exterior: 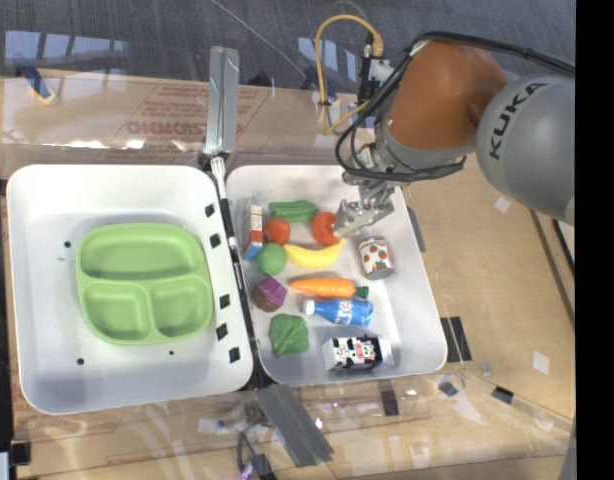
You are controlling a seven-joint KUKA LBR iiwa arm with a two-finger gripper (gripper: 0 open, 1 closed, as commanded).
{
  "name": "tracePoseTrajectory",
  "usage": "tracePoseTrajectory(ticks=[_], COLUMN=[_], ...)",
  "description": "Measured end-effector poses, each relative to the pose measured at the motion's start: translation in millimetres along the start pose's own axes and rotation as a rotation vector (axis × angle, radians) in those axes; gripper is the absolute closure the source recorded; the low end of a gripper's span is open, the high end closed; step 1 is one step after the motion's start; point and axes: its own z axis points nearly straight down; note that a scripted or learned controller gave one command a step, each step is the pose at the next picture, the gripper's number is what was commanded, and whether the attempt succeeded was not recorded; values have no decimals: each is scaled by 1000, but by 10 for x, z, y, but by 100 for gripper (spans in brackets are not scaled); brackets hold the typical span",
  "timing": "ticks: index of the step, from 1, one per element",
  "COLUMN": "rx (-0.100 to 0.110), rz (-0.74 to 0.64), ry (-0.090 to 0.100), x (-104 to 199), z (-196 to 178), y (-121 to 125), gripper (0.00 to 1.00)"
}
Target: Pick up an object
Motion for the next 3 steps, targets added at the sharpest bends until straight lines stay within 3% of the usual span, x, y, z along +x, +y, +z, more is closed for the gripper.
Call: tracePoseTrajectory(ticks=[1,2,3], rx=[0,-4,-7], rz=[-431,-811,-917], ry=[-1,-4,-6], x=[141,62,106], z=[23,1,228], y=[8,113,790], gripper=[100,100,100])
